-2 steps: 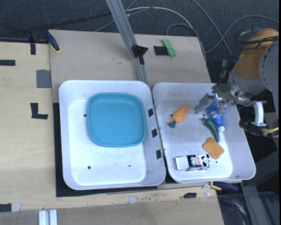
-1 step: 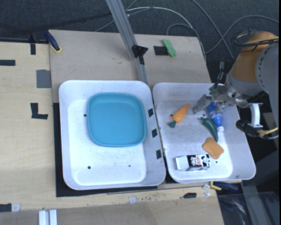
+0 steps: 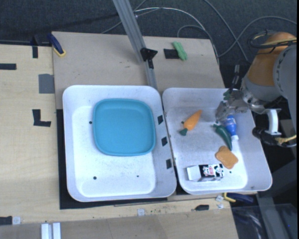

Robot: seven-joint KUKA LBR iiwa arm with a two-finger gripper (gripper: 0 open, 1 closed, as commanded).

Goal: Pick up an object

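Note:
The right bin [image 3: 189,101] holds an orange carrot toy [image 3: 191,120] near its middle. A blue and white tube [image 3: 230,126] lies beside a dark green piece [image 3: 223,135] toward the right side. A tan biscuit-shaped piece [image 3: 226,158] and a small black and white carton [image 3: 206,172] rest near the front. My gripper [image 3: 225,112] hangs low over the right bin's far right part, just above and left of the tube's top end. Nothing shows between its fingers.
The left bin [image 3: 74,133] carries a large turquoise square plate [image 3: 123,126]. A grey pole [image 3: 132,24] slants up behind the bins. Cables loop across the dark floor at the back. A green clip [image 3: 179,51] lies on the bench board.

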